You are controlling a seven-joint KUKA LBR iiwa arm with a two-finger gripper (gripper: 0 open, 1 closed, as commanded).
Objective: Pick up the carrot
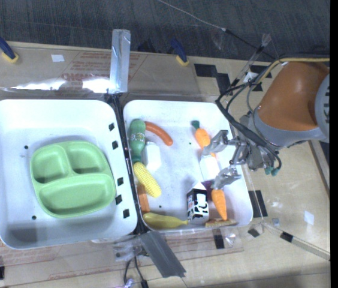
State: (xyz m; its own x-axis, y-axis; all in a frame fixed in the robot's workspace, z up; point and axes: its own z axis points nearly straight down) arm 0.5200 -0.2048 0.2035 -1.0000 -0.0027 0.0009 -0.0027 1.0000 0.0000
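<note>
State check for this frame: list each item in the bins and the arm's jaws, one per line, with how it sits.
gripper: jaws spread open over the right bin, nothing between them
carrot: lying by the near right corner, below the jaws, not held
second carrot: lying near the far right wall
corn cob: lying flat
banana: lying along the near wall
green tray: flat in the left bin

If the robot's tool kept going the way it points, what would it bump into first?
The tool points leftward and down into the right bin. It would probably meet the bin floor between the two carrots, near the white block. Depth is hard to judge from above.
</note>
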